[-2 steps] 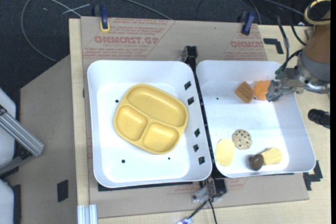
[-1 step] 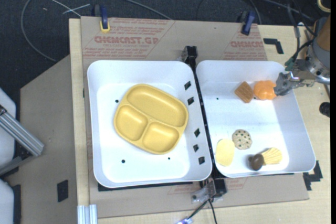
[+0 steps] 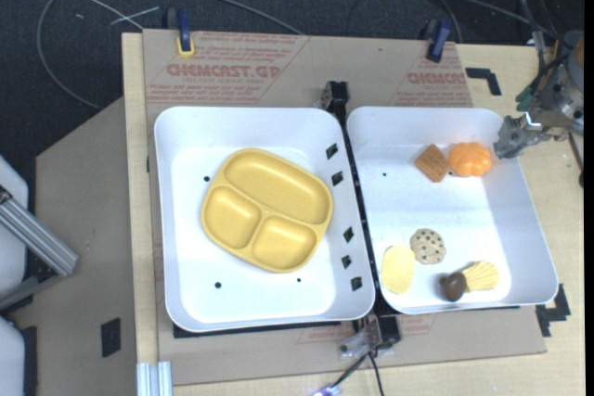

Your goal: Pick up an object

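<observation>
Five bits sit in my right bin [image 3: 520,199]: an orange [image 3: 471,159] beside a brown block [image 3: 432,163], plus cookie [image 3: 427,246], yellow slice [image 3: 398,270] and shell [image 3: 481,275]. Left bin [image 3: 176,199] holds a yellow tray [image 3: 266,210]. My tool [image 3: 512,140] hangs at the right rim near the orange; I cannot tell its state.

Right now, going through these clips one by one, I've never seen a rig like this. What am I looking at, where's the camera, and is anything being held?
One camera looks down at a slant on a bench with two white bins. The left bin holds a yellow divided plate. The right bin holds toy foods: an orange ball, a tan block, a speckled cookie, a pale yellow oval piece and a brown-and-yellow piece. The robot arm's gripper sits at the right bin's upper right edge, beside the orange ball. Nothing shows between its fingers.
</observation>
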Motion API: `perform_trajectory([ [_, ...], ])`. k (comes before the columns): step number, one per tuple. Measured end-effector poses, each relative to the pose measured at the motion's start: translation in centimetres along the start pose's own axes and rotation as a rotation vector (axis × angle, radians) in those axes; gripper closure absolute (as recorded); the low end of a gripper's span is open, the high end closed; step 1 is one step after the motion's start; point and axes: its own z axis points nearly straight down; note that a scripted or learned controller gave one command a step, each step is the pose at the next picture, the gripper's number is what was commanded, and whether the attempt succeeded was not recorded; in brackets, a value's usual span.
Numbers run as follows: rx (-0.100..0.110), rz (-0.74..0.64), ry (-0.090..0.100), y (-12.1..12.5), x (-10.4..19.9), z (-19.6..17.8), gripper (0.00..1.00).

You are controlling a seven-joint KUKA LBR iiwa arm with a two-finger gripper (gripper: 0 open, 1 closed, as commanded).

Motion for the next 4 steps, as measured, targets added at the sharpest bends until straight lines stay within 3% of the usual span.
perform_trajectory([
  [2, 0.008, -0.005, 0.005, 1.0, 10.1, 0.8, 1.00],
  [4, 0.006, -0.006, 0.004, 2.0, 22.6, 0.8, 1.00],
])
